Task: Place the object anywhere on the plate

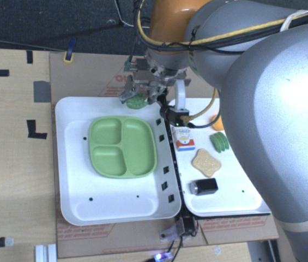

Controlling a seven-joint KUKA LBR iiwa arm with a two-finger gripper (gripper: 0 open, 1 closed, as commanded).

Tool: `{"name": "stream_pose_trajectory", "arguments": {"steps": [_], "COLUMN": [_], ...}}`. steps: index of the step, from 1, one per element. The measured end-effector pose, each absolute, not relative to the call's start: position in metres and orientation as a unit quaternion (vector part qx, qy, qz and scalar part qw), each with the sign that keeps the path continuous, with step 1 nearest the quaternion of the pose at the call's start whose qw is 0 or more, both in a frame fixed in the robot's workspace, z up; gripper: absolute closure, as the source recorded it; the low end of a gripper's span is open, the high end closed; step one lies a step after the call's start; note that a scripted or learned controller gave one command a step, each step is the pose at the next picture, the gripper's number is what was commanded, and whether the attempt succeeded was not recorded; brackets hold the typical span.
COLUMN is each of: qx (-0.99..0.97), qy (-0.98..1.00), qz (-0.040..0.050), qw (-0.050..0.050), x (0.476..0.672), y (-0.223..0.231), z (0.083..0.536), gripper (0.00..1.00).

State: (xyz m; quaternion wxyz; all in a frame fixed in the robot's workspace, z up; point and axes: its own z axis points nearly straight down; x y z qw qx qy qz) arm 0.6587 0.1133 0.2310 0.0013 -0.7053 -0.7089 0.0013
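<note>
While the grey arm (263, 91) with its orange band (178, 10) reaches in from the right side of the camera view, the gripper (137, 94) hangs over the far edge of the left bin (72, 201), just beyond the far rim of the green plate (123, 146). A small dark green object (137, 102) sits directly at the fingertips, and the fingers appear clenched on it, although the contact area is small and partly hidden by the gripper body. The object is clear of the plate: it lies just beyond the plate's far right corner and does not overlap the plate surface.

The plate is a rounded, divided dish with three compartments, lying flat in the left bin and set toward that bin's far half. All remaining positions are given relative to this plate.

To the right of the plate, across the wall shared by the two bins, the right bin (252, 203) holds several items:
- a small carton (184, 139) with red and white print, nearest the plate's right edge;
- a light green ridged item (218, 141), further right of the carton;
- an orange item (218, 124), partly hidden by the arm;
- a tan cracker-shaped piece (205, 162), right of the plate's near corner;
- a black block (204, 186), nearer the camera than the cracker-shaped piece.

Both bins rest on a cardboard sheet (88, 75) on the bench.
</note>
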Motion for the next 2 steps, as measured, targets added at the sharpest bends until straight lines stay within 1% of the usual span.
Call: {"name": "stream_pose_trajectory", "arguments": {"steps": [1,2], "qx": [-0.705,-0.706], "qy": [-0.709,-0.708], "qz": [0.0007,0.0011], "qw": [0.001,0.0], "x": [0.6529,0.6534], "y": [0.1598,0.157], "z": [0.2272,0.2275], "gripper": [1.0,0.0]}}
